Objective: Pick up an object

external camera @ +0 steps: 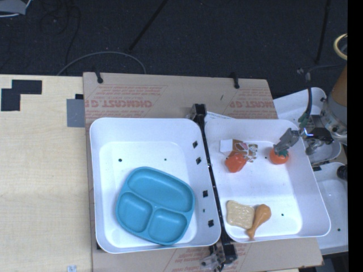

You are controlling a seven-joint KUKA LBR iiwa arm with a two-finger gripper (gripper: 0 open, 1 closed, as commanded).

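Small orange-red toy fruit [278,156] in the right white bin [317,208] sits just under the gripper [290,138]; finger state unclear. Approach step; next, descend and close.

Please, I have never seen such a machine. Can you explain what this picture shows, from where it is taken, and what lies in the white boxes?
One camera looks down at a slant on a bench with two shallow white bins. The left bin holds a blue divided plate. The right bin holds toy food: a red piece, an orange-red tomato-like piece, a tan slice like bread and a drumstick beside it. The robot arm reaches in from the right; its gripper is just above the tomato-like piece. I cannot tell if it grips anything.
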